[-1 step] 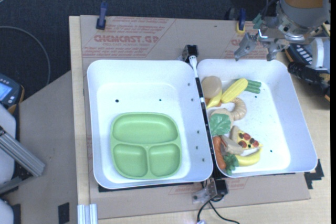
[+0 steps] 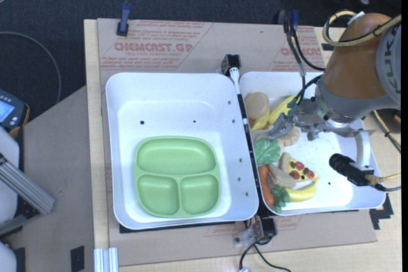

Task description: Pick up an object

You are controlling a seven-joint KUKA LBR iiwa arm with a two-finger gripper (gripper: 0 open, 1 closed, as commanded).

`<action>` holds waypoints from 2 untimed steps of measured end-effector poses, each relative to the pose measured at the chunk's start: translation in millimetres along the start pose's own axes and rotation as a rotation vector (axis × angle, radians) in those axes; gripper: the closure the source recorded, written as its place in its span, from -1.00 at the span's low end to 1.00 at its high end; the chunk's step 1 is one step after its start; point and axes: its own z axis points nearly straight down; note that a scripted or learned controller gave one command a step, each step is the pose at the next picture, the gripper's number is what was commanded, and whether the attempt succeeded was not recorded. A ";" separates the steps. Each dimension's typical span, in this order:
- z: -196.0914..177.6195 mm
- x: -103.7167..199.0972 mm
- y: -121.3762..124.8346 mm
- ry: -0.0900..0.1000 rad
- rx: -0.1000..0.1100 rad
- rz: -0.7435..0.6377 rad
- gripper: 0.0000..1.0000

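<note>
My gripper [image 2: 285, 128] hangs low over the left part of the right bin [image 2: 338, 200], among toy foods. A beige bread roll [image 2: 257, 103] and a yellow piece [image 2: 280, 110] lie just behind it. A green leafy piece [image 2: 267, 151] lies just in front. Nearer the front edge are a pizza slice [image 2: 296, 169], a banana [image 2: 302, 193], an orange carrot [image 2: 266, 184] and a small green broccoli [image 2: 279, 195]. A pale item [image 2: 292, 137] sits right under the gripper, partly hidden. I see nothing clearly lifted.
The left bin [image 2: 172, 95] holds a green divided tray [image 2: 177, 176]. A black clamp [image 2: 231, 64] sits at the ridge between the bins. The arm's orange band [image 2: 357, 51] and wrist cover the right bin's back right.
</note>
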 end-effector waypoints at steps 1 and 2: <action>-8.2 11.6 102.1 -0.006 -0.028 -0.006 -1.00; -8.0 76.4 135.2 -0.003 -0.023 -0.010 -1.00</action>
